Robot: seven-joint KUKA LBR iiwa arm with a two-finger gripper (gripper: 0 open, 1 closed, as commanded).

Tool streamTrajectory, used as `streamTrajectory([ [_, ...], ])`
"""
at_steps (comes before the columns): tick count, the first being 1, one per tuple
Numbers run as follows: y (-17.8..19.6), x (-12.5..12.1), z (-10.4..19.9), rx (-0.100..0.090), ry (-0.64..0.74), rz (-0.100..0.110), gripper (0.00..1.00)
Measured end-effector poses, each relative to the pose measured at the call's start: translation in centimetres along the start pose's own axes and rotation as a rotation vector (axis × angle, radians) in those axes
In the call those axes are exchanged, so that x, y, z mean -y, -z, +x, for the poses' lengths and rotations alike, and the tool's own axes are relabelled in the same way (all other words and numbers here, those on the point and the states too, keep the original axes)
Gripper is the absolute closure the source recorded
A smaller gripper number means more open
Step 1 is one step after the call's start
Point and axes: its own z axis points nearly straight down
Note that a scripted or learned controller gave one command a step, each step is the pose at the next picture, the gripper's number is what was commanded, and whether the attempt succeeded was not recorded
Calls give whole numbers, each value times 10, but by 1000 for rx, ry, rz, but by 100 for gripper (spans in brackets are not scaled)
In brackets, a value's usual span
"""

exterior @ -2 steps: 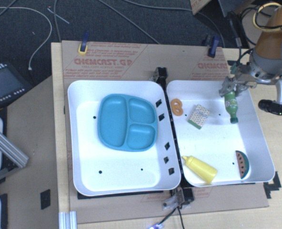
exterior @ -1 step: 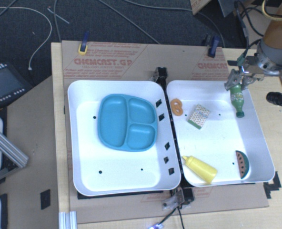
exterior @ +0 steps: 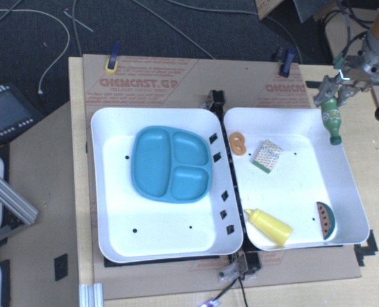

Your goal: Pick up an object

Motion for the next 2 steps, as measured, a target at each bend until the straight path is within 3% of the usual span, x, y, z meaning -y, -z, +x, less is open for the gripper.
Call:
streamTrajectory([
  [2, -13, 50, 113, -5, 4, 12, 100],
])
